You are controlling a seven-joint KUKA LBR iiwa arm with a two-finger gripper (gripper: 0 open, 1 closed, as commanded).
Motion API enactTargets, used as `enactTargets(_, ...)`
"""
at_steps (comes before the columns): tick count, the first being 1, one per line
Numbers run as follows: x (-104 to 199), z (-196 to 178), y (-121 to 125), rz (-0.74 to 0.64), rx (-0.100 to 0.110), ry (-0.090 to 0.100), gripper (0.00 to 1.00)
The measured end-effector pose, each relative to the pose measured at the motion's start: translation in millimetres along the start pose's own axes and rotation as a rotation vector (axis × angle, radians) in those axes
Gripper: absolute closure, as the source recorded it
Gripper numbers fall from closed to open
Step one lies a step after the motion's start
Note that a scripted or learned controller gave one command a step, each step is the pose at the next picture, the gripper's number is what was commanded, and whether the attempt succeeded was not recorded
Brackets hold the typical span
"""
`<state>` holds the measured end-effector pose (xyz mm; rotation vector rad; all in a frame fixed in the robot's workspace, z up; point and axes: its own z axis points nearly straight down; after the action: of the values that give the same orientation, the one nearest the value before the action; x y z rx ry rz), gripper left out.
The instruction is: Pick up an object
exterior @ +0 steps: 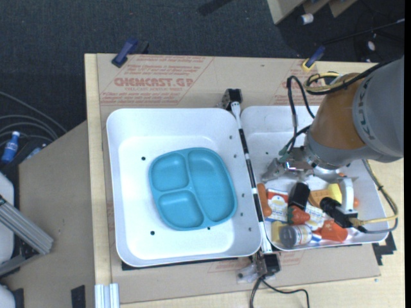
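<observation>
The arm (359, 117) reaches down into the right bin (270, 124), its gripper (307, 172) low over the pile of objects (305, 213) heaped at that bin's near end. I cannot tell how its jaws stand. Left of the pile, the left bin (128, 130) holds a blue divided plate (191, 188).

grey arm (359, 117) low, gripper (297, 165) downward

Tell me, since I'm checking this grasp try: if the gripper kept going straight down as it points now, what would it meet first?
Most likely the black object in the clutter of the right bin, just below the gripper. Depth is hard to judge from this slant.
</observation>
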<state>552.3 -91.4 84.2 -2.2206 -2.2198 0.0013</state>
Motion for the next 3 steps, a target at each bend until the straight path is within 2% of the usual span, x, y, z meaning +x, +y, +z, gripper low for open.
enactTargets(1,-8,-1,71,-0.001,-0.003,-0.001,0.0)
enactTargets(2,-5,-1,111,-0.001,-0.002,-0.001,0.0)
enactTargets(3,-18,0,28,0.0,0.001,0.0,0.0)
